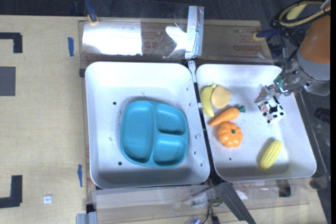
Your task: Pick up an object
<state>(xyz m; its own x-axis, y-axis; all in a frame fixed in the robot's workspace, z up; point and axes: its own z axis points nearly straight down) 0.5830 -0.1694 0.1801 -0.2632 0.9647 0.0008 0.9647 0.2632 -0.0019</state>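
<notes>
Four toy foods [230,134] beside jaws [269,93]

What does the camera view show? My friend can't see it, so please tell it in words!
A grey robot arm reaches in from the right, its end effector above a small black-and-white toy in the right white bin. That bin also holds a carrot, a small pumpkin, a corn cob and a pale yellow fruit. The left bin holds a blue divided plate.
</notes>
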